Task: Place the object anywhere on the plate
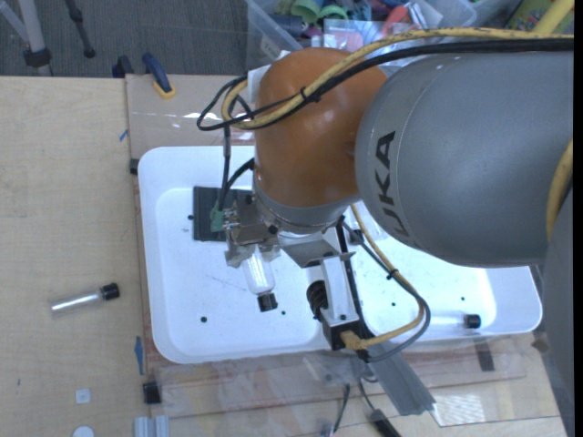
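Note:
My gripper [246, 251] hangs under the orange wrist band, over the left white bin [164, 335]. A clear tube [258, 276] with a black cap [267, 302] sticks out below the fingers, tilted down to the right, and its upper end sits between them. A dark square plate [206, 212] lies in the bin just left of the gripper, and the wrist hides its right part. The tube is to the lower right of the plate, not over it.
A second capped tube [82, 297] lies on the wooden bench left of the bin. A small black piece [472, 320] sits in the right bin [510, 317]. A clear box of toys [364, 7] stands at the back. The arm's grey body covers the right side.

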Action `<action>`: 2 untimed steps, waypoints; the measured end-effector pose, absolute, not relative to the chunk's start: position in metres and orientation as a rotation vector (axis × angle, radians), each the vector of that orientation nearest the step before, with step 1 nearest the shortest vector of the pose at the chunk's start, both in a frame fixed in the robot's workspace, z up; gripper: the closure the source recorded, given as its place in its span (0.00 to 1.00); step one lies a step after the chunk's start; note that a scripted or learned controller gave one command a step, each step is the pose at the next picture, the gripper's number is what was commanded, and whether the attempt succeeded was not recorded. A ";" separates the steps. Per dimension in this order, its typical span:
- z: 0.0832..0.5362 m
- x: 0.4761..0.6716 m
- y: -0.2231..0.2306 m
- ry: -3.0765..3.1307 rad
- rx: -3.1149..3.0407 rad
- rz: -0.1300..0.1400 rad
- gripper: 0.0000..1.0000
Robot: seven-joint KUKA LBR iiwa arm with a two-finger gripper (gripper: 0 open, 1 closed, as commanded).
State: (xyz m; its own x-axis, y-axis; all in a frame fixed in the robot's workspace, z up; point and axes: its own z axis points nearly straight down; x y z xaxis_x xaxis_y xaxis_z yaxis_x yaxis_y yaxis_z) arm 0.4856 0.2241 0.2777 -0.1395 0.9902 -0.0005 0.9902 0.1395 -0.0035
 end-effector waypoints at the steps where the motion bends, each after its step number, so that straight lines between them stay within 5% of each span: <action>1: 0.213 0.501 0.216 -1.973 -2.441 0.010 1.00; 2: 0.293 0.563 0.224 -2.335 -2.103 -0.001 1.00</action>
State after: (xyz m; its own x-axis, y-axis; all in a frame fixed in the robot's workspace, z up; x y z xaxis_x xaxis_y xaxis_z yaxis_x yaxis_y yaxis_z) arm 0.5629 0.2244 0.2933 -0.1043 0.9945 -0.0004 0.9945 0.1043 0.0013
